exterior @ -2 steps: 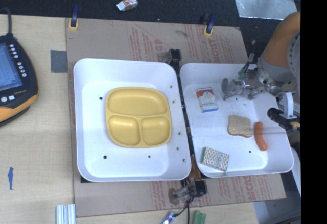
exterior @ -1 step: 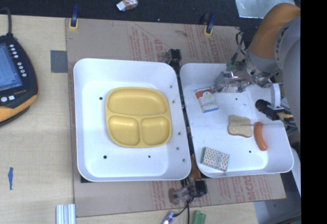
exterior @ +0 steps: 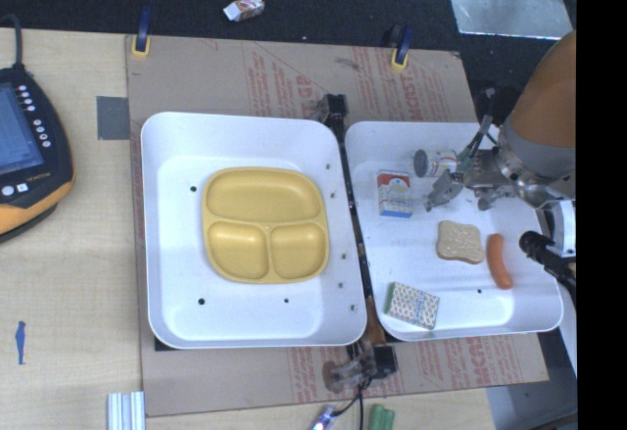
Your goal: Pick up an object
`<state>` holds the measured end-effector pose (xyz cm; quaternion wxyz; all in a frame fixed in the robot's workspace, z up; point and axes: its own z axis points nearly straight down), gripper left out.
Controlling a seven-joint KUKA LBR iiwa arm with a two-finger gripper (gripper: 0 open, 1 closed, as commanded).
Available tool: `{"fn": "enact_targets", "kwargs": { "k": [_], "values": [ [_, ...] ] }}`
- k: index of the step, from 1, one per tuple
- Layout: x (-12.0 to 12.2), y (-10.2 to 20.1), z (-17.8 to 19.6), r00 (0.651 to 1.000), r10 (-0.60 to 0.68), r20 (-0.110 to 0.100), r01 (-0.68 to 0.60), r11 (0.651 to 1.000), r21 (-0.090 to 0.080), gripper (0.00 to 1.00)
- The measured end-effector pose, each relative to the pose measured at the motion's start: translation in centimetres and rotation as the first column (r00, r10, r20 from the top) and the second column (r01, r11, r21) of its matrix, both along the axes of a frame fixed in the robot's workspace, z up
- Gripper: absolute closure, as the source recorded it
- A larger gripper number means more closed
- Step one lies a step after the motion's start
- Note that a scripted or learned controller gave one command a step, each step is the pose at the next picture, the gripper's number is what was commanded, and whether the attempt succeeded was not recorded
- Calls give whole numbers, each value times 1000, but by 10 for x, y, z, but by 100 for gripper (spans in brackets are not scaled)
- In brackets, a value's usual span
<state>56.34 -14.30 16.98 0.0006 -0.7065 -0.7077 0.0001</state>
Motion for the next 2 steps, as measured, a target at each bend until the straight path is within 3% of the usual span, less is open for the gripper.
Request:
{"fn": "enact_targets", "kwargs": {
  "k": [1,2],
  "values": [
    [-8,-37,-29,1000,0,-3,0,1000,0,0],
    [-12,-14,-77,1000,3,0,-3,1000,-2,0]
  ]
}}
